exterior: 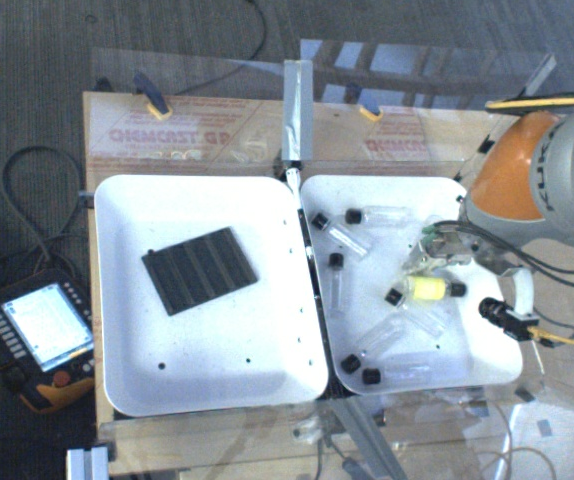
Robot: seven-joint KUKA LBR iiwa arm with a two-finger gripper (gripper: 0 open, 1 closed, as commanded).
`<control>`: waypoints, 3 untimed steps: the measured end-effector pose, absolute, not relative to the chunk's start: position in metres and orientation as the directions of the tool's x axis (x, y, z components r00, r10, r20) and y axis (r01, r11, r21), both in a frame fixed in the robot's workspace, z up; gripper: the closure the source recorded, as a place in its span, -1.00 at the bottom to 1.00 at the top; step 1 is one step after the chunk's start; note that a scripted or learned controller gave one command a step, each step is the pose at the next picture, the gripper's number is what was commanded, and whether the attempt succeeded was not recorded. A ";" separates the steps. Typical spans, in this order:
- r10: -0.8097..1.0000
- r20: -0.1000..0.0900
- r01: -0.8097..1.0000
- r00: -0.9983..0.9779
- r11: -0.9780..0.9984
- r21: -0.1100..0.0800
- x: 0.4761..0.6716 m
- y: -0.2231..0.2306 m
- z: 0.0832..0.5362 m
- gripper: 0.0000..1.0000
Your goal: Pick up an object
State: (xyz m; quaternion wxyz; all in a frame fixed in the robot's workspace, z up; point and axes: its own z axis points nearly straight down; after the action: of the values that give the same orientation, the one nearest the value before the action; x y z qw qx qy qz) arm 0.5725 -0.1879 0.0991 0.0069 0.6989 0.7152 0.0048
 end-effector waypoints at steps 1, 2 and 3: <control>0.998 -0.006 0.998 -0.061 0.061 0.019 0.651 -0.113 0.091 1.00; 0.998 -0.005 0.998 -0.061 0.061 0.012 0.649 -0.114 0.089 -1.00; 0.998 -0.007 0.998 -0.062 0.062 0.008 0.649 -0.114 0.097 1.00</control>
State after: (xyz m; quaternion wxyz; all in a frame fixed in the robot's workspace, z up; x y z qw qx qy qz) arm 0.6494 -0.1144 0.0967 0.0055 0.6847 0.7288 0.0006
